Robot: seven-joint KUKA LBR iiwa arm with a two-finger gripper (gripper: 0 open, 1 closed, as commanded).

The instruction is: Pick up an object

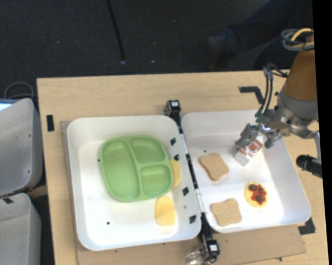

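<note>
Midway through its approach, the claw (pixel 247 148) hovers over the right bin (pixel 289 217), its opening impossible to judge. A bread slice (pixel 214 166) lies just beside it, lower left; descending squarely comes next.

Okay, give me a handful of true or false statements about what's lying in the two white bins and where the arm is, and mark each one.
1. The green divided plate lies in the left bin. True.
2. Two slices of bread lie in the right bin. True.
3. The gripper hangs over the left bin. False: it is above the right bin, near the upper bread slice.
4. The small round piece with red topping sits on the green plate. False: it lies in the right bin.
5. A yellow piece lies just below the plate. True.
</note>
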